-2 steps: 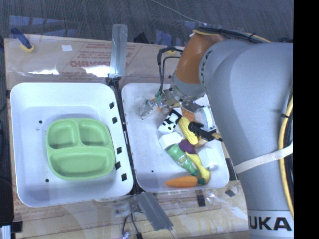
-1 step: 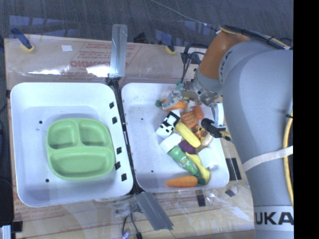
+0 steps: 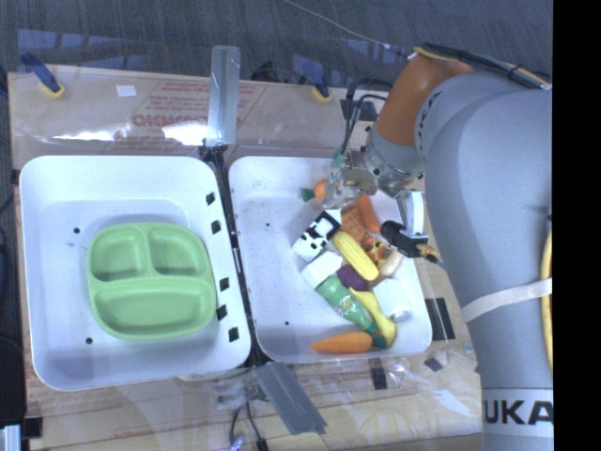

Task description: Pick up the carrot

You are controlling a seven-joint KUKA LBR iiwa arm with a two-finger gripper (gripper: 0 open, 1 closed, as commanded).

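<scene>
Orange carrot [image 3: 344, 343] lies against the right bin's [image 3: 272, 280] near rim; gripper [image 3: 362, 184] state: cannot tell.

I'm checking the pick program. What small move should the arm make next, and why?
Probably travel toward the near edge of the right bin, then descend. The gripper sits at the far end of the toy pile, while a carrot lies alone at the near edge, apart from the corn. Another orange piece sits under the gripper, but I cannot tell what it is.

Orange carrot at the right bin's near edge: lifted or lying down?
Lying down: the orange carrot rests flat on the right bin's floor.
</scene>
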